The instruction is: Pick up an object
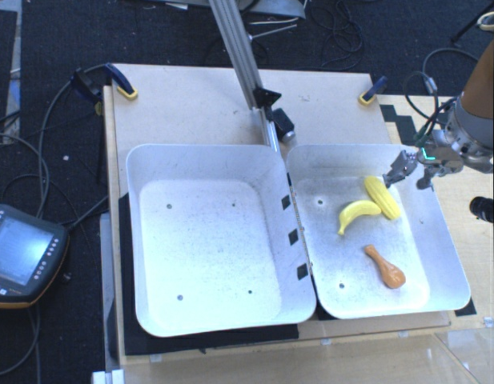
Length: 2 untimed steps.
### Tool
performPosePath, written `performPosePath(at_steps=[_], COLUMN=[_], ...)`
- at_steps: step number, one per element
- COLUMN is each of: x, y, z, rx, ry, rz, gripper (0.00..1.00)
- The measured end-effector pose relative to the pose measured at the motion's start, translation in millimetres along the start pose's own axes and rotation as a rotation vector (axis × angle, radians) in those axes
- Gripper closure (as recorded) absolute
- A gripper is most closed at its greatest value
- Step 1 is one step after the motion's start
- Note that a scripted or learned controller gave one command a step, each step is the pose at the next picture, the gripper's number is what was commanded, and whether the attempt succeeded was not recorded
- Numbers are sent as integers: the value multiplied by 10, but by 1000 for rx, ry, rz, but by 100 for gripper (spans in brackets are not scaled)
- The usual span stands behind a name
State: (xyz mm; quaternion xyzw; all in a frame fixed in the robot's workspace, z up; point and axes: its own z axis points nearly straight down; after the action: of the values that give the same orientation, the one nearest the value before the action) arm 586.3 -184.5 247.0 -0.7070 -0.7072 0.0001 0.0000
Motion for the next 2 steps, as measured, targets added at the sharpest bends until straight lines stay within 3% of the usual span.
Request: performPosePath(at_steps=[1, 2], x=[0, 46], y=[0, 8], z=[0, 432], rx=[0, 4], ry=[0, 1], rz=[0, -1], gripper=[0, 0])
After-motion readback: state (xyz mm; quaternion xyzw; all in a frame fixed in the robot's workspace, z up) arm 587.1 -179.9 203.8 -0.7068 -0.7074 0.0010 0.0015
